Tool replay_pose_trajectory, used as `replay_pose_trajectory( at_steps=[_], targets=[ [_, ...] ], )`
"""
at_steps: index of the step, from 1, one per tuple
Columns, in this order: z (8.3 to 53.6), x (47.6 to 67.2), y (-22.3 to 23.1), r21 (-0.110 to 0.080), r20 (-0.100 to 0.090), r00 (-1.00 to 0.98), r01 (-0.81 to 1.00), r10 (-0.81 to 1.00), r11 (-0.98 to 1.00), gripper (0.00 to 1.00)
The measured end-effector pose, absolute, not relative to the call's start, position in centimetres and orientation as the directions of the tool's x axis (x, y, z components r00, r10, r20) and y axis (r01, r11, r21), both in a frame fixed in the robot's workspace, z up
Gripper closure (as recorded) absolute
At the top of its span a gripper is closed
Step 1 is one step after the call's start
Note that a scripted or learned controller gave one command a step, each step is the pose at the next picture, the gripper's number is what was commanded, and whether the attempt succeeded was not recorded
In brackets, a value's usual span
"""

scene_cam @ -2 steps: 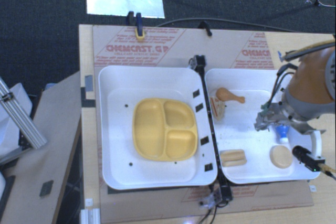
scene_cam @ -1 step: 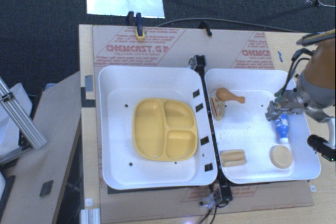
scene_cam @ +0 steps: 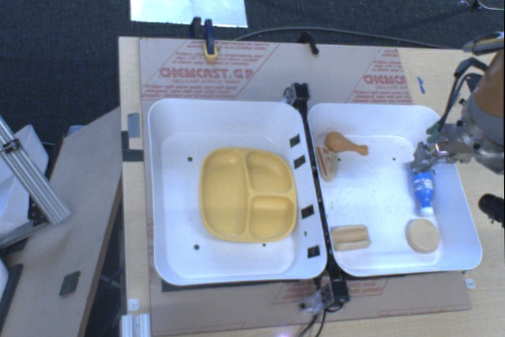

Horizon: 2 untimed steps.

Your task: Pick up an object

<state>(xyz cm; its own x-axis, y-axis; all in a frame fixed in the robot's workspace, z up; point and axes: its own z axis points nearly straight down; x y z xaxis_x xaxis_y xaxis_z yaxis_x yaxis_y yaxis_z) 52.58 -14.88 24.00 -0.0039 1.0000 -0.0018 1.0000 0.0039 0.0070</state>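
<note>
Blue bottle (scene_cam: 424, 192) lying in right bin (scene_cam: 371, 264), near right wall, cap end pointing down-frame toward round biscuit (scene_cam: 422, 235). Gripper (scene_cam: 427, 156) hovering just above bottle's top end. Risk: bottle rolling or sliding toward bin wall under off-centre pinch, fingers closing on air. Finger spread: cannot tell, too blurred; nothing visibly held.

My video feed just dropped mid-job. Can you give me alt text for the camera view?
The gripper sits at the top of a blue bottle in the right bin, which also holds a toy drumstick, a hot dog bun and a round tan disc. The left bin holds a yellow divided plate.
</note>
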Motion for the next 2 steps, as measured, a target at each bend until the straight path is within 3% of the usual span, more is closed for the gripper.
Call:
replay_pose_trajectory(
  at_steps=[1,2],
  targets=[
    [27.9,52.7,-14.9,0.006,-0.002,-0.004,1.0,1.0,0.004,1.0],
    [27.7,54.2,-8.9,0.004,0.001,-0.011,1.0,1.0,0.011,1.0]
  ],
)
